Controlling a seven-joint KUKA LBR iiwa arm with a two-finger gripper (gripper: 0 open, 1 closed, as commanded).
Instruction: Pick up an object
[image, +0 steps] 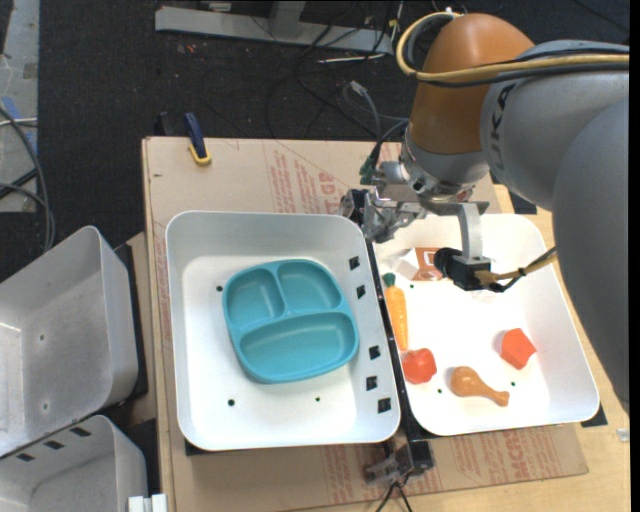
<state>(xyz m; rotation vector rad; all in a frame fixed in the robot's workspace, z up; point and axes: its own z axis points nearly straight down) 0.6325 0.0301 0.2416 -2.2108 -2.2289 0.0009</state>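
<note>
Nearest the camera in the right bin (560, 405) lay a toy chicken drumstick (478, 385), a red pepper piece (418, 366) and an orange-red block (517, 347), all untouched. A toy carrot (398, 315) rested against the divider, beside the left bin (190, 400) holding a blue divided plate (290, 320). Farther back, the gripper (392, 212) hung over the right bin's far-left corner; whether its claw was apart or together could not be told. Nothing appeared lifted, so the pick seemingly remained undone.
</note>
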